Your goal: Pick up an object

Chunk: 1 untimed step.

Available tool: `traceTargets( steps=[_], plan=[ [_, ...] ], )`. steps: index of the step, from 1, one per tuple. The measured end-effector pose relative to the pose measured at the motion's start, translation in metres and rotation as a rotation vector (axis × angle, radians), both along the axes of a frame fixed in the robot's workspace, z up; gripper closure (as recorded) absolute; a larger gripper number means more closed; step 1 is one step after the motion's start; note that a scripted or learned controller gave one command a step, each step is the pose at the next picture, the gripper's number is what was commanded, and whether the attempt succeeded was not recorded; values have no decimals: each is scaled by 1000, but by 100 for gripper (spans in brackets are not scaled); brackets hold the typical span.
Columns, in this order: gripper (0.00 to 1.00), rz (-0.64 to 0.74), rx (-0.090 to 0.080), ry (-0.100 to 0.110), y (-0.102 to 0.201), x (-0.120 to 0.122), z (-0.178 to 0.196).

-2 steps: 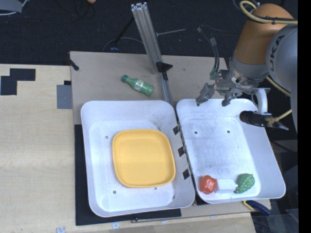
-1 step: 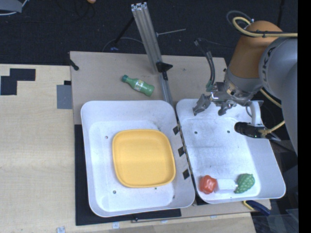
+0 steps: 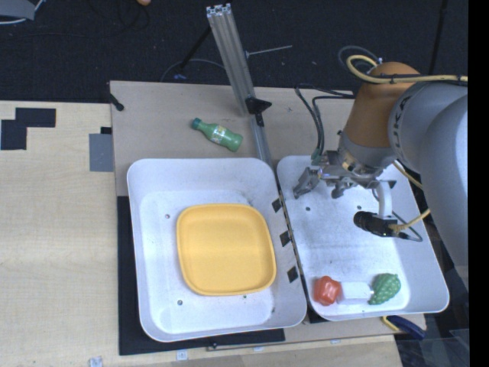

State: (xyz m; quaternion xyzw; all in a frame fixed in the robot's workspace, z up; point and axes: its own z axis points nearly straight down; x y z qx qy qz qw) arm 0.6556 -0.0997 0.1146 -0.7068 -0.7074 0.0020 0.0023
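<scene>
Two white bins sit side by side in the lower half of the frame. The left bin [image 3: 145, 205] holds one item: a yellow plate [image 3: 225, 248], lying flat at its centre. Above this bin, on the bench at upper centre, lies one green bottle [image 3: 218, 134] on its side, outside both bins. One aluminium rail [image 3: 233, 52] slants down from the top centre toward the gap between the bins. The right bin [image 3: 336, 243] holds three small items in a row along its lower edge: one red object [image 3: 327, 290] at the left, one white object [image 3: 354, 290] in the middle touching it, and one green object [image 3: 384, 288] at the right end. The arm [image 3: 428, 128] enters from the right, its orange band [image 3: 374, 105] at upper right. The gripper [image 3: 336, 182] hangs over the upper part of the right bin, well apart from the three items; its fingers are spread and grasp nothing.
</scene>
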Motion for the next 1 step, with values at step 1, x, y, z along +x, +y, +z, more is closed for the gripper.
traceTargets(
  steps=[1],
  plan=[
    [100,-2,-1,-6,-1,1,14]
  ],
)
